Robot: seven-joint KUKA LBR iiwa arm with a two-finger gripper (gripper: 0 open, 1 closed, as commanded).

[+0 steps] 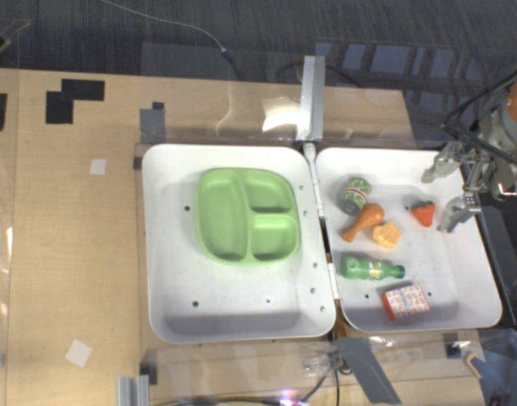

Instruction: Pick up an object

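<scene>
gripper [448, 194] spread apart, holding nothing, above right bin [478, 299] | near strawberry [423, 214] | green tray [245, 215] in left bin [169, 303]

Green divided plate [246, 215] in left bin [169, 311] — right bin [482, 307] adjoining.

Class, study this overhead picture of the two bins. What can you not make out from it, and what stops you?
- Arm: cut off by the camera view's right edge above the gripper.
- Can: label too small to read.
- Box: print too small.
- Red item: too small and blurred to identify.
</scene>
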